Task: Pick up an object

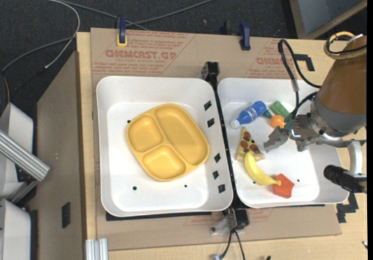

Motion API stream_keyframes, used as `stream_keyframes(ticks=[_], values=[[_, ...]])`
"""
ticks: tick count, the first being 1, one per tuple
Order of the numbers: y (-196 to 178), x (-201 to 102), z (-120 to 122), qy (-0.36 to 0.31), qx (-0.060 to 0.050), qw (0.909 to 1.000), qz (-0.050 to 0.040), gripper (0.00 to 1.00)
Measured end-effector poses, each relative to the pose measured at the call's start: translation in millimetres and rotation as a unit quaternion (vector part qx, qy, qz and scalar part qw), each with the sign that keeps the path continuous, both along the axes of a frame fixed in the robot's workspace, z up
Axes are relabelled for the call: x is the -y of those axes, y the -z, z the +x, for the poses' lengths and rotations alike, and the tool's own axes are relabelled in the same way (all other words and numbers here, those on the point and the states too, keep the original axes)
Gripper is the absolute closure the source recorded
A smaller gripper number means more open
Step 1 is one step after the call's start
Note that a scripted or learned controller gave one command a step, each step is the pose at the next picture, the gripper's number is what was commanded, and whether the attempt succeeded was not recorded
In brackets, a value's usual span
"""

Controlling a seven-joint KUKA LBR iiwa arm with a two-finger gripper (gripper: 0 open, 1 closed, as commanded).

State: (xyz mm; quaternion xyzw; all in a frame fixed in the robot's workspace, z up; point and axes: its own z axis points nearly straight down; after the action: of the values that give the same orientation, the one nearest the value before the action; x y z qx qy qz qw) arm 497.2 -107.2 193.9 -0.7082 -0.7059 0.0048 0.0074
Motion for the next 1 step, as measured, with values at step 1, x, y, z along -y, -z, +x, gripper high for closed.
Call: stream_keyframes(ticks=[1], values=[[-6.9, -0.4, 3.3, -0.002, 0.007, 1.0, -0.0009, 0.0]])
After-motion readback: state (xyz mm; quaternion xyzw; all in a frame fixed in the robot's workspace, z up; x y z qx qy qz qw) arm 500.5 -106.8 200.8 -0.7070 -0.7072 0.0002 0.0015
